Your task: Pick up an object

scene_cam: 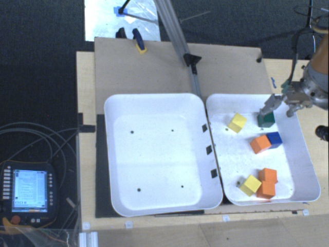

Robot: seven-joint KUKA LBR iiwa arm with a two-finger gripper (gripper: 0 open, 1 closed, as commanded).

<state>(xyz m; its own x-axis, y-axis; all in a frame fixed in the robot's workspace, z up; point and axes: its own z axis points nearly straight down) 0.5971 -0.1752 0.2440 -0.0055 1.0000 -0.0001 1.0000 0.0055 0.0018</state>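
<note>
The tool point(280, 106) is positioned over the far right corner of the right bin point(303, 153), with its fingers seen spread apart; nothing is gripped between them. A green block point(266, 120) is found just below one finger, near the bin's far wall, and appears to be the intended target. The other blocks, a yellow block point(237, 123), an orange block point(260, 144) touching a blue block point(274, 139), and a cluster at the near edge, are left loose.
</note>
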